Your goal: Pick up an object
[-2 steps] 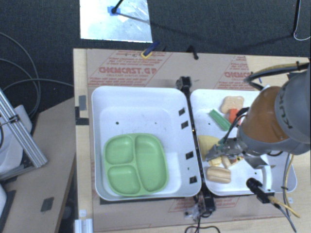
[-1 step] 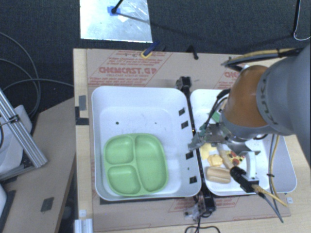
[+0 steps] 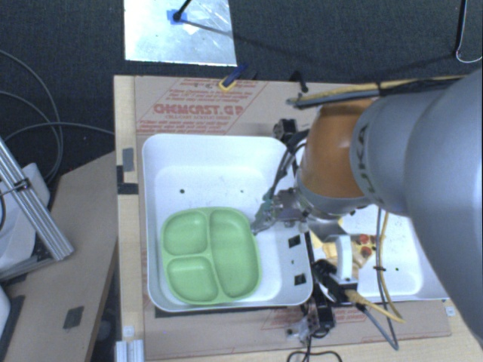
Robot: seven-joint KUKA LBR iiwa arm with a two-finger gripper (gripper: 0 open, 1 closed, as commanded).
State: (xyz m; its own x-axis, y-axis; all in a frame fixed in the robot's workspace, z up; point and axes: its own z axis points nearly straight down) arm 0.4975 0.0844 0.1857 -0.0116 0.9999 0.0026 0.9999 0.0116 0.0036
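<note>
A light green divided plate (image 3: 210, 257) with three compartments lies flat in the front half of the left white bin (image 3: 204, 164). My gripper (image 3: 266, 216) hangs low over that bin, just past the plate's upper right corner and close to the bin's right wall. Whether it touches the plate I cannot tell. The grey arm with its orange band (image 3: 332, 157) comes in from the right and covers most of the right bin (image 3: 400, 277). A small yellow and red item (image 3: 364, 246) peeks out beside the arm in the right bin.
The bins sit on a cardboard sheet (image 3: 200, 100) on the bench. A shiny metal square (image 3: 179, 21) lies on the dark floor behind. Cables and a yellow strap (image 3: 377, 308) hang near the bench's front right. The back half of the left bin is bare white.
</note>
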